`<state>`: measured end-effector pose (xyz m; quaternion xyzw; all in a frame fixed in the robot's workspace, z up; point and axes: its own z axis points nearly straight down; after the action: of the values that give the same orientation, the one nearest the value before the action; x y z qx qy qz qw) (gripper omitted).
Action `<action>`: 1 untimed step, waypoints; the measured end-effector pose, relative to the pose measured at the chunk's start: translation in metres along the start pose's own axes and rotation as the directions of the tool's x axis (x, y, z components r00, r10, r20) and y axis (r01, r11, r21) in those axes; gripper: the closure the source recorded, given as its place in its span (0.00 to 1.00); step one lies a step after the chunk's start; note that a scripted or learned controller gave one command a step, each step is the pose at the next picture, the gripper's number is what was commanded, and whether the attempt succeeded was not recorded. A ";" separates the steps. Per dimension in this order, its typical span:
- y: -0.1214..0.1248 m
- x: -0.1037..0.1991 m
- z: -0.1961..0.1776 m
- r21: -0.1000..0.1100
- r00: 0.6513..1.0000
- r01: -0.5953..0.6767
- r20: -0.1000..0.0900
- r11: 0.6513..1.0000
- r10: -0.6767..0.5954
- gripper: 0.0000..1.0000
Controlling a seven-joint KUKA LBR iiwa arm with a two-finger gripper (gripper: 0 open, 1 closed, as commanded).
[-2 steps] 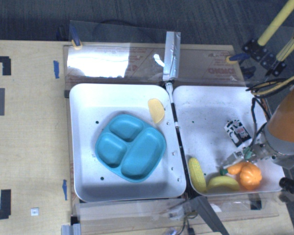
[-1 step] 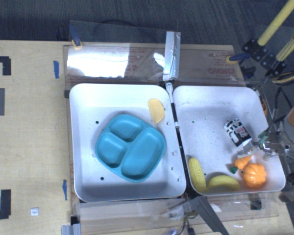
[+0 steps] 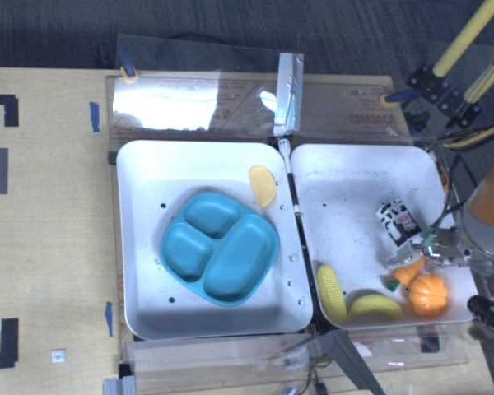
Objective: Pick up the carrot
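The carrot (image 3: 406, 273) is a small orange piece with a green end, lying in the right bin (image 3: 346, 179) near its front right corner. It touches a round orange pumpkin-like fruit (image 3: 428, 295) on its right. My gripper (image 3: 420, 253) comes in from the right edge and sits just above the carrot's upper end, close to it or touching it. The arm's grey body and orange band (image 3: 487, 204) hide part of the bin's right wall.
A yellow banana (image 3: 375, 305) and a corn cob (image 3: 331, 293) lie along the right bin's front wall. A small black-and-white object (image 3: 397, 219) sits behind the gripper. The left bin (image 3: 140, 220) holds a blue divided plate (image 3: 221, 247) and a yellow slice (image 3: 263, 185).
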<state>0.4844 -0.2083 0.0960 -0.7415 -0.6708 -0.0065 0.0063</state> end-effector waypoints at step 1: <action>-0.003 -0.001 -0.109 -0.005 0.991 -0.131 0.019 0.991 0.132 0.00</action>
<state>0.4812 -0.2105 0.2052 -0.7842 -0.6205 -0.0005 -0.0011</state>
